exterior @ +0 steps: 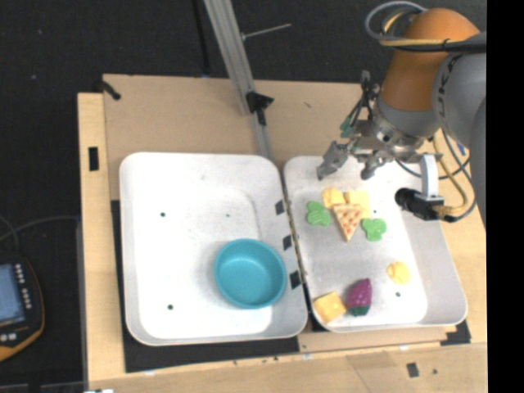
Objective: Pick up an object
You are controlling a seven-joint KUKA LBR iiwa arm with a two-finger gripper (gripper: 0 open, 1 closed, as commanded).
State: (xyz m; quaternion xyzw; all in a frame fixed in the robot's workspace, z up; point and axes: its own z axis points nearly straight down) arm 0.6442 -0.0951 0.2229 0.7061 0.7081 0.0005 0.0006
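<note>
- You have the gripper (350, 163) hovering over the far edge of the right bin (434, 256), its fingers spread apart with nothing between them.
- Take the pizza slice (349, 219) as your landmark: it lies in the far half of that bin, just on the near side of the gripper and apart from it.
- Touching the slice on its far side are two yellow blocks (333, 196); a green piece (318, 213) sits just to its left and another green piece (374, 228) just to its right.
- Well nearer the camera than the slice lie a purple grape bunch (359, 295), a yellow cheese wedge (329, 306) beside it, and a small yellow piece (398, 272).
- A blue bowl (249, 272) rests in the left bin (155, 219), well left of the slice.
- By my reading, nothing is picked yet: the descent, the grasp and the lift all remain.
</note>
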